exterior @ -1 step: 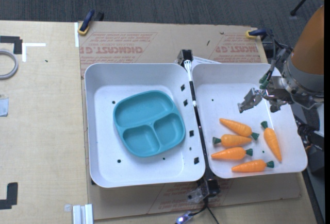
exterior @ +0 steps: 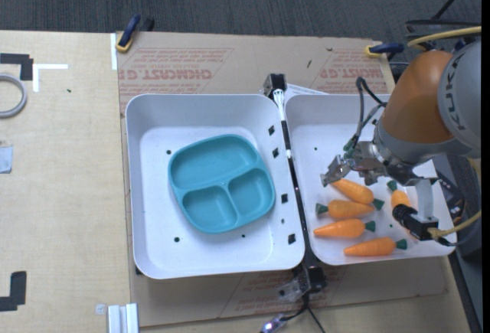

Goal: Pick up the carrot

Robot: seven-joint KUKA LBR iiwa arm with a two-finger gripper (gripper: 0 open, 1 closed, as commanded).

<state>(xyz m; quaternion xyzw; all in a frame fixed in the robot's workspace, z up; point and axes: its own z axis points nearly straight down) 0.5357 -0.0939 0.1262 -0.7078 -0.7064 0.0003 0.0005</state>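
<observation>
A cardboard-covered surface (exterior: pixel 176 67) carries two white bins. The left bin (exterior: pixel 145 194) holds a teal divided plate (exterior: pixel 220 182). The grey-and-orange arm (exterior: pixel 421 106) reaches into the right bin (exterior: pixel 314 132), where five carrots lie near the front. Its hand (exterior: pixel 337 171) hangs just above the topmost carrot (exterior: pixel 354 190), at that carrot's left end; whether the hand is spread or pressed together cannot be told from here.
</observation>
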